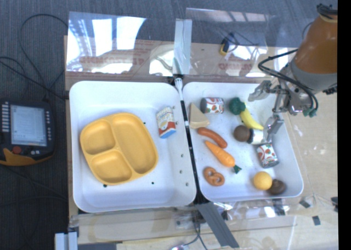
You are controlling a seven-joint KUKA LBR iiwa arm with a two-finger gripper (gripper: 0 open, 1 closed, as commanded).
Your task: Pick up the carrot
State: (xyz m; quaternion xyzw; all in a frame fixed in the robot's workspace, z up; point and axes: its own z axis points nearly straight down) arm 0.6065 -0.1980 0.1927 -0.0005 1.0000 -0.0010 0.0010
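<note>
Nearest the front edge of the right bin (296, 186), a yellow lemon (262, 180) and a dark brown lump (277, 187) sit in the front right corner, with a pretzel (213, 176) toward the front left. Just behind the pretzel lies the carrot (221, 155), slanted, its green top pointing to the front right, untouched and apart from everything but a sausage (211, 137) lying just behind it. A small can (267, 155) with a red label sits toward the right wall. Over in the left bin (82, 199), a yellow divided plate (118, 147) fills the middle and a little carton (166, 121) rests near the right wall. Farther back in the right bin are a brown round thing (241, 132), a banana (251, 119), broccoli (237, 105), a second can (212, 105) on its side, and a pale wedge (197, 116) by the left wall. The gripper (276, 113) hangs over the right side of this bin, well apart from the carrot, with nothing between its fingers; they look spread, one long finger reaching down near the brown thing. By my reckoning the approach is only beginning: the arm needs to move left and forward, turn to straddle the carrot's narrow width, then come down clear of the sausage.
</note>
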